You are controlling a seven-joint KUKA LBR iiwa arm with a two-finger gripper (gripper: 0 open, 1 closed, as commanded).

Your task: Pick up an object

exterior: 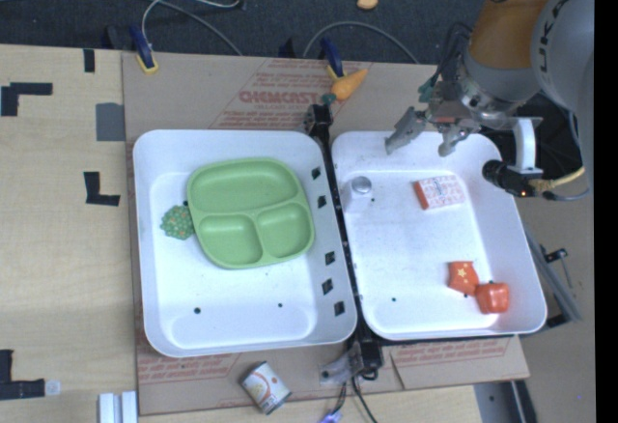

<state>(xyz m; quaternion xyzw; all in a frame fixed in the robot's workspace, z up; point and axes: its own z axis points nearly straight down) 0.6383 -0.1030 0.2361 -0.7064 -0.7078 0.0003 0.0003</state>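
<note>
My gripper [428, 134] hangs over the far edge of the right bin [425, 315], its two fingers spread open with nothing between them. Below it in that bin lie a small silver cap [360, 185], a red and white packet [437, 192], an orange star-marked block [463, 276] and a red block [493, 297]. The packet sits just in front of the gripper, toward the near side. In the left bin [232, 324] rests a green divided plate [251, 211] with a small green bumpy toy [177, 222] against its left rim.
An orange carrot toy [348, 82] and clamps sit on the cardboard behind the bins. A small can [266, 386] lies on the bench in front. Cables run across the dark floor at the back. The arm's orange band [517, 20] stands at upper right.
</note>
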